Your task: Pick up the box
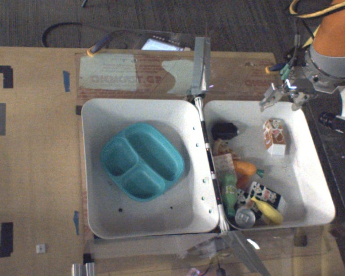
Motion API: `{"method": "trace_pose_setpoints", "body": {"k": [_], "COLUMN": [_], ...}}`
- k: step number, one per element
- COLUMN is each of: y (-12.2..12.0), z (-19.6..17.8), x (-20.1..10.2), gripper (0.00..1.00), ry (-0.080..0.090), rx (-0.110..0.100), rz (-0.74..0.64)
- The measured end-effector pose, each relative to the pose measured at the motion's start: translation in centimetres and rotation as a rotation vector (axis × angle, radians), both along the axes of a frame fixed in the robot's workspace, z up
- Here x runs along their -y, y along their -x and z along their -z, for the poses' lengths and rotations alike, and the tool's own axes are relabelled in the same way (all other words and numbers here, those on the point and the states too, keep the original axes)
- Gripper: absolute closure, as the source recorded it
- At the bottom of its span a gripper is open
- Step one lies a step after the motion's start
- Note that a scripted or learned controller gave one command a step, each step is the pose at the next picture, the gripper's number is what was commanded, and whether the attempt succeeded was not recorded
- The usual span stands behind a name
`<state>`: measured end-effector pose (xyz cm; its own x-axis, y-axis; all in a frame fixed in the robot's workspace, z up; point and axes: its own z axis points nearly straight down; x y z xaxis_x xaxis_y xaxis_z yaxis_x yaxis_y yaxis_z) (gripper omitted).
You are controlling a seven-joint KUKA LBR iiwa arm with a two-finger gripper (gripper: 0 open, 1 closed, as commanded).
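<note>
The end effector (283,96) hangs spread and holding nothing above the box (274,136), whose print is unreadable.

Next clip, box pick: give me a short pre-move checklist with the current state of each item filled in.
1. Box in view, in the right bin: ok.
2. Box stands apart from the clutter along the bin's left and near side, such as the banana and the orange item: ok.
3. Claw carries nothing: ok, its fingers are spread with nothing between them.
4. Claw centred over the box: not ok, it hovers at the bin's far rim, beyond the box.
5. Teal tray in the left bin, off the path: ok.
</note>
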<state>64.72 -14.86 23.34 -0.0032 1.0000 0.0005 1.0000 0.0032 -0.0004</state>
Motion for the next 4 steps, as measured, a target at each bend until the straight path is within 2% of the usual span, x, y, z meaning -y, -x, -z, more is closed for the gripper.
{"method": "trace_pose_setpoints", "body": {"k": [1,2,3,4], "y": [4.1,4.6,4.8,0.5], "z": [11.7,14.7,13.7,4.1], "x": [5.7,0.8,0.8,1.0], "gripper": [0.00,0.00,1.00,1.00], "ry": [-0.003,-0.001,0.000,0.001], "rx": [-0.003,0.002,-0.008,0.000], "rz": [0.152,0.526,0.527,0.611]}}
